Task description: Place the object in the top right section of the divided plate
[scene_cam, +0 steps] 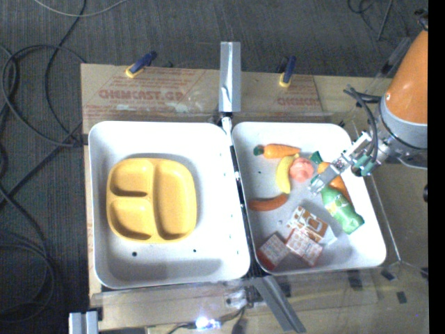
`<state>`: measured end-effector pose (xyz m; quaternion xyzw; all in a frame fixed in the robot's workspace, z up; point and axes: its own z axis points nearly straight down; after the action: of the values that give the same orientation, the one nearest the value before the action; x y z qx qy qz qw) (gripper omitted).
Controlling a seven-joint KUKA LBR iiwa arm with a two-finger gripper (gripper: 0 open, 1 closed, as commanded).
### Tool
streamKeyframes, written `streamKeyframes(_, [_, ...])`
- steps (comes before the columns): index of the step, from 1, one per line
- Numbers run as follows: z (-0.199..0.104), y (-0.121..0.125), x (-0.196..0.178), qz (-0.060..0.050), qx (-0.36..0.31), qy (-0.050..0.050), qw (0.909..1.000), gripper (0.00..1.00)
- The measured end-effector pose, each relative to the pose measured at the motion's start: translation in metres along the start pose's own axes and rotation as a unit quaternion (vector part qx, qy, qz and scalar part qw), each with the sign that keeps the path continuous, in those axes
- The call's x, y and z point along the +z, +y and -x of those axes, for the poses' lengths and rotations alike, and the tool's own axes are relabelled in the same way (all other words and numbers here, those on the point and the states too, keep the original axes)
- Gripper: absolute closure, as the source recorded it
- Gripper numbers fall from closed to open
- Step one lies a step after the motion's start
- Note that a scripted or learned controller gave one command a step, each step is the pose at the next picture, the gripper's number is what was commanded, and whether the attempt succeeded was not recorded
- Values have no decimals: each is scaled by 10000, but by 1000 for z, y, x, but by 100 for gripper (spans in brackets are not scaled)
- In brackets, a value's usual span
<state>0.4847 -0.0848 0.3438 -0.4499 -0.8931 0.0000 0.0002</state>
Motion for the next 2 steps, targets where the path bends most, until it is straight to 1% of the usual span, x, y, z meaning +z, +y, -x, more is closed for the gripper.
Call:
streamKeyframes(1, [44,-32,-91,6,-1367,-30,9906,100])
streamKeyframes(2, [44,-32,-91,6,-1362,-30,9907,0])
